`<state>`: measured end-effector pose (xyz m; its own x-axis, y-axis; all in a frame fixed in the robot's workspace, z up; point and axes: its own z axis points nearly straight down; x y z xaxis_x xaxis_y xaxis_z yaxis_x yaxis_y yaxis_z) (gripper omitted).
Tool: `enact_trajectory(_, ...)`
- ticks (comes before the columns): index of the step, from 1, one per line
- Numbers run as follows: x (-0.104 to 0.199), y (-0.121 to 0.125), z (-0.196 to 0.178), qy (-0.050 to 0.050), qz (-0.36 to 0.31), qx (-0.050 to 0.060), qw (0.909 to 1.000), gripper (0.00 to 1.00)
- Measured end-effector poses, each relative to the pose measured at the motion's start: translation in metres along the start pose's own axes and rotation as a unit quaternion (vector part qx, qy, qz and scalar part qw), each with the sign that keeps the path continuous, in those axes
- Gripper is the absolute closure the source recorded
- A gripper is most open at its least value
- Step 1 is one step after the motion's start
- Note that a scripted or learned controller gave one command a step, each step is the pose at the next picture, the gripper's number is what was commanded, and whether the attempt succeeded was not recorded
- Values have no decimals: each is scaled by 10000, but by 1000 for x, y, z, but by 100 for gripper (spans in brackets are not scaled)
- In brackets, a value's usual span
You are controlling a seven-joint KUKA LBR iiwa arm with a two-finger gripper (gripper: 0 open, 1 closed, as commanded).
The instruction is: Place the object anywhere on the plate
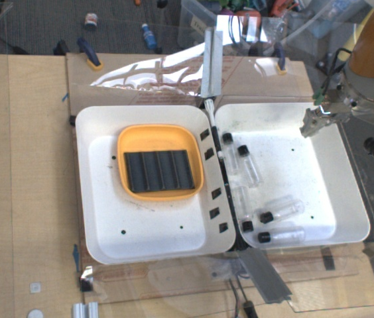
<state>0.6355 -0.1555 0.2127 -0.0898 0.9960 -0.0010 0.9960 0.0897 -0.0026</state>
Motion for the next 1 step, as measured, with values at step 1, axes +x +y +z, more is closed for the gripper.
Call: enact_trajectory(1, 0, 0, 0, 0, 1, -1, 10000, 0)
